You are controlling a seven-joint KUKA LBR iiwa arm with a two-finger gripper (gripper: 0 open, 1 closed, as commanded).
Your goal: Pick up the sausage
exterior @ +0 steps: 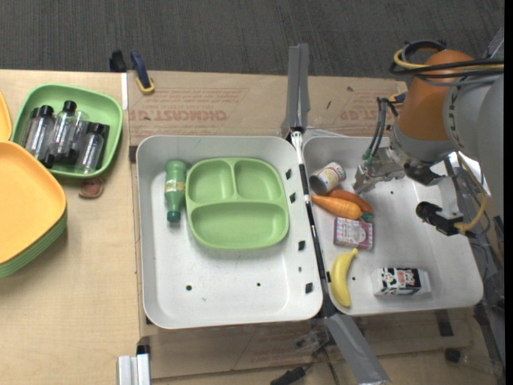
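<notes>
Two orange, elongated things lie side by side near the left wall of the right bin (449,287). The upper, redder one looks like the sausage (355,198). The lower, pointed one is a carrot (335,207). My gripper (365,178) hangs just above the sausage's right end, below the orange wrist band, and I cannot tell whether it touches the sausage. Nothing is visibly held.
The right bin also holds a small can (328,176), a pink packet (353,233), a banana (343,277) and a black-and-white carton (399,280). In the left bin lie a green divided plate (237,203) and a green bottle (175,188). Left of the bins stand orange plates (28,215) and a green tray of bottles (68,131).
</notes>
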